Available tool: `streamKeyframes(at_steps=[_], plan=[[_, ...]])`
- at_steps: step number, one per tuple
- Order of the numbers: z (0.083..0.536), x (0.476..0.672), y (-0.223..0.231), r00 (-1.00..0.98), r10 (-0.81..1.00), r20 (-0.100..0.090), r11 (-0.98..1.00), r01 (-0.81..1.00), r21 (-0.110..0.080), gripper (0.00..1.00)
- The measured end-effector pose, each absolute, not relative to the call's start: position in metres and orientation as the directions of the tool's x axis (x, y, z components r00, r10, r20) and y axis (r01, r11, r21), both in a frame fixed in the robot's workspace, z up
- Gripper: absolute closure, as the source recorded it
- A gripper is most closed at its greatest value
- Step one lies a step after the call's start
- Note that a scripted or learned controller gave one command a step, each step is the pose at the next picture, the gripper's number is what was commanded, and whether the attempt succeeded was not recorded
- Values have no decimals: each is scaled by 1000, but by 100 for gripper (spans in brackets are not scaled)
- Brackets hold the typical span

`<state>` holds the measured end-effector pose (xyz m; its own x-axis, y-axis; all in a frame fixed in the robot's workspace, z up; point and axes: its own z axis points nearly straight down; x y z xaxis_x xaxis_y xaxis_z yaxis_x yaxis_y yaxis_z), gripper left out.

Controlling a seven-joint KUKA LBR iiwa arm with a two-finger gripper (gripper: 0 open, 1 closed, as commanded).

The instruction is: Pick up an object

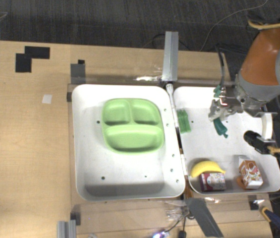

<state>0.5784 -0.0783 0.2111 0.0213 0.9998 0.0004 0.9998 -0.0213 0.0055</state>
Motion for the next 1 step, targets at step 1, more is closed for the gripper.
streamKeyframes(at_steps=[1], plan=[[274, 563, -41, 5, 1000, 0, -5, 1000, 6, 100]])
